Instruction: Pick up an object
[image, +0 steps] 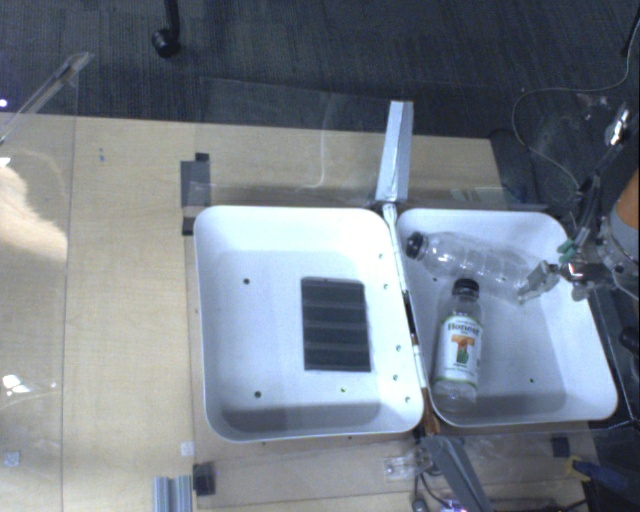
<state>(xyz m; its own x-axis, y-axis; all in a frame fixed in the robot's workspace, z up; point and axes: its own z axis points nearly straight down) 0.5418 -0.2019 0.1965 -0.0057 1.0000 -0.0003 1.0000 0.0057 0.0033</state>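
Observation:
A clear plastic bottle (470, 258) with a black cap lies on its side across the back of the right bin (590, 385). In front of it, a second bottle (460, 345) with a green and orange label lies pointing front to back. A dark ribbed rectangular block (335, 323) lies flat in the middle of the left bin (225, 300). My gripper (557, 287) hangs over the right bin's right side, just past the clear bottle's base. It is open, with nothing between its fingers. Its left finger (535, 282) sits close to the bottle's end.
A grey post (395, 160) rises behind the seam between the bins. Cables (560, 130) and arm hardware crowd the right edge. Small brackets (198, 180) sit at the left bin's corners on the wooden bench.

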